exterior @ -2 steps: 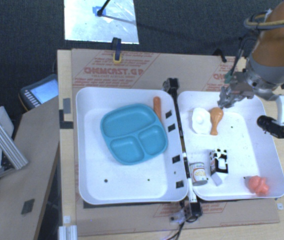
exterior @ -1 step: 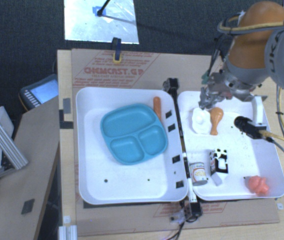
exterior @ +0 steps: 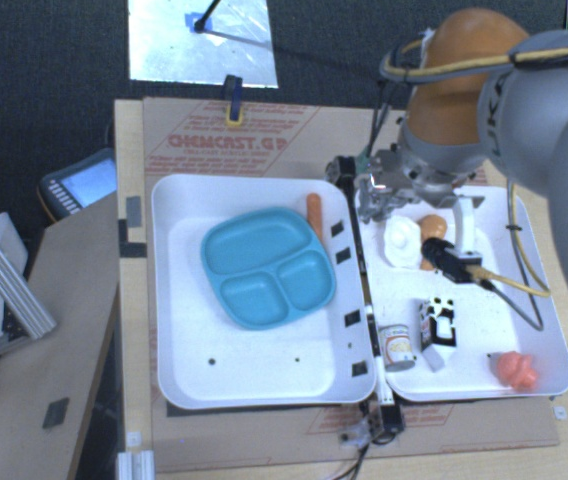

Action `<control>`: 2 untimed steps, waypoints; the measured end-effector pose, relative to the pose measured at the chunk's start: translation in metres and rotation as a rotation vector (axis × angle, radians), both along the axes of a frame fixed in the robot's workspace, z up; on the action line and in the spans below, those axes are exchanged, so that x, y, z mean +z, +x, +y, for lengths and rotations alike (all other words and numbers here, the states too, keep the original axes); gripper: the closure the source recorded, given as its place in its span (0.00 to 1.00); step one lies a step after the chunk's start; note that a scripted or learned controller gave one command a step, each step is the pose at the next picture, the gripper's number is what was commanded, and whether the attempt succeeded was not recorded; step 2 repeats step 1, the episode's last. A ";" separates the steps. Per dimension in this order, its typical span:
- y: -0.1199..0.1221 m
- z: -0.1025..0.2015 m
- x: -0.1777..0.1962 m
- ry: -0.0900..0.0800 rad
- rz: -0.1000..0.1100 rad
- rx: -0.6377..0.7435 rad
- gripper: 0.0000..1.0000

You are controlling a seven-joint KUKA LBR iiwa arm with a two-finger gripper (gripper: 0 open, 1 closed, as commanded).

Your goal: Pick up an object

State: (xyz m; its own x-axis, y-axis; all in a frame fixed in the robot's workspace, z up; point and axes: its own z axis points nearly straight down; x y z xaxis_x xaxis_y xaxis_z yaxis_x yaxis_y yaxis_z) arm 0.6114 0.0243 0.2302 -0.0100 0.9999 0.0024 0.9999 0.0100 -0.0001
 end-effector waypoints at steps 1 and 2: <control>0.013 0.052 -0.005 0.000 -0.002 0.000 1.00; 0.013 0.052 -0.005 0.000 -0.002 0.000 1.00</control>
